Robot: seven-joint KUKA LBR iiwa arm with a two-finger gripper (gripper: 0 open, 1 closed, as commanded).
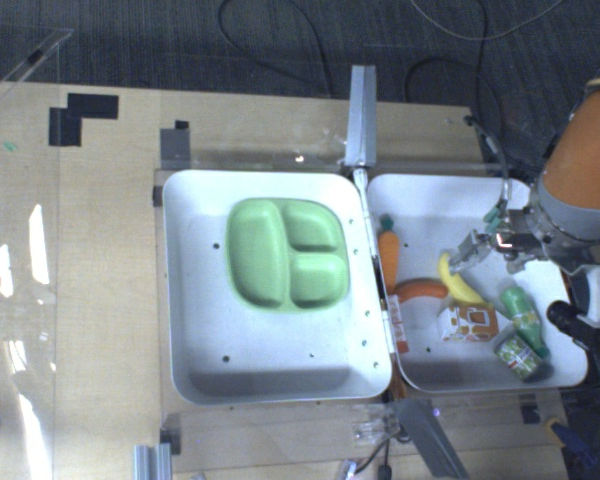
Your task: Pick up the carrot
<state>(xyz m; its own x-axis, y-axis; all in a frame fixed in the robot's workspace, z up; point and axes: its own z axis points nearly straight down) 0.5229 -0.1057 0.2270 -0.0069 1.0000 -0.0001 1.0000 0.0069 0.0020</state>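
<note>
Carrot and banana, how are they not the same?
The carrot is orange with a green top; the banana is yellow. The carrot lies straight along the right bin's left wall; the banana curves and sits nearer the middle, close to the end effector. Both lie flat in that bin.

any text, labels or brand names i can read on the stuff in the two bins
None can be read.
Small white and orange carton in the right white bin: printed front, too blurred to read.
Green can with dark label: print too small to read.
Green plastic bottle: no legible label.
Orange carrot with green top, yellow banana, green divided tray: no text.
</note>
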